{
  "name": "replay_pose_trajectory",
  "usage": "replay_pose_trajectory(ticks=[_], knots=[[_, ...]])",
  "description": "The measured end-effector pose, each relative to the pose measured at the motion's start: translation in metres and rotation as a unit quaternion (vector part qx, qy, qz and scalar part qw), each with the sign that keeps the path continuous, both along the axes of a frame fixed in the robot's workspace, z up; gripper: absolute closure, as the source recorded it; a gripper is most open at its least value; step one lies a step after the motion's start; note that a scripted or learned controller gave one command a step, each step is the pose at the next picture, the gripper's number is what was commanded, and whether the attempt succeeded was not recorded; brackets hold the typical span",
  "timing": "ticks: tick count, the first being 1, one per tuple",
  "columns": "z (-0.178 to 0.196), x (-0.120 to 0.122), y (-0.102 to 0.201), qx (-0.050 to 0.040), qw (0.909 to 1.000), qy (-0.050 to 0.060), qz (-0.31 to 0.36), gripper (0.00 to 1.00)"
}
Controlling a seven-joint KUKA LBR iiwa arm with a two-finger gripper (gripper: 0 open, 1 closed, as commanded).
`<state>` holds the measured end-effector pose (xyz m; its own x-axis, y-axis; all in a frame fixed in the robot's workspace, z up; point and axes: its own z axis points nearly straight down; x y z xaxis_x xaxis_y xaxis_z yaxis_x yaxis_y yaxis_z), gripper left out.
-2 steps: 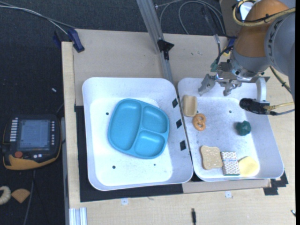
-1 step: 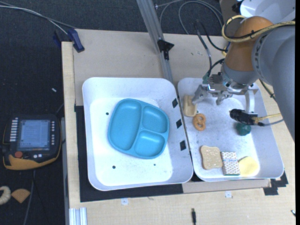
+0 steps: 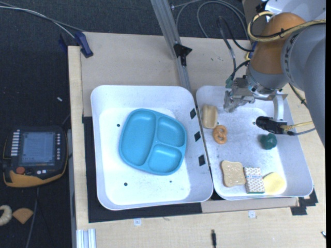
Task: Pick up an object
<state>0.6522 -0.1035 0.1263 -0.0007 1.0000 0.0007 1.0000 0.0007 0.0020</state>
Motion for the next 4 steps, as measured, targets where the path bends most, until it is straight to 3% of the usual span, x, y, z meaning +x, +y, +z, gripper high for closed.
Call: replay_pose_trajectory(ticks=[3, 4], knots=[[0.177, 0.004, 0.005, -0.0009, 1.0, -0.003, 0.0, 1.0], [0.173, 0.008, 0.054, 0.0003, 1.0, 0.0, 0.003, 1.0]])
